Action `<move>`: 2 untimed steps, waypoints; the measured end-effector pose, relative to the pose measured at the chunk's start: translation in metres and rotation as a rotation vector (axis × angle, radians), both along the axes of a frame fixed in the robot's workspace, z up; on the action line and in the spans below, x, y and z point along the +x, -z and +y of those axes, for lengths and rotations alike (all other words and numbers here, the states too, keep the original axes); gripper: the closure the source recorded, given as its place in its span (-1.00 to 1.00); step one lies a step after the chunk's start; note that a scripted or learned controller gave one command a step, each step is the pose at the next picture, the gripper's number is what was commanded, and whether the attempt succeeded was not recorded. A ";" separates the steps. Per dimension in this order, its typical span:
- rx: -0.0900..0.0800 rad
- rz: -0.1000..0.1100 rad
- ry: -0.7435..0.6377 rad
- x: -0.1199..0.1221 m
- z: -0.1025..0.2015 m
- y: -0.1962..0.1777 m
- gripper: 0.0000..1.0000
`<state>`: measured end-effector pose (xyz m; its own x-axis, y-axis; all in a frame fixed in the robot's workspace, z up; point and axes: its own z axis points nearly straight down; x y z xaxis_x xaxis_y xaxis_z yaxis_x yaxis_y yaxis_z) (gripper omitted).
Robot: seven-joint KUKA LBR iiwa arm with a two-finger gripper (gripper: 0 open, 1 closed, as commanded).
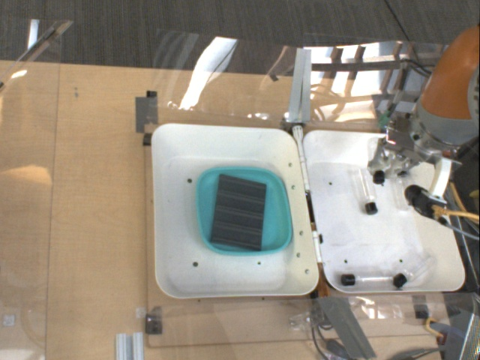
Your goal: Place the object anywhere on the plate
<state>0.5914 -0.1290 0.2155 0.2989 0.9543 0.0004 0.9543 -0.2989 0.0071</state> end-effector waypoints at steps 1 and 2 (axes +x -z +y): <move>0.002 0.006 -0.060 -0.036 0.079 0.032 1.00; 0.002 0.003 -0.234 -0.047 0.167 0.031 1.00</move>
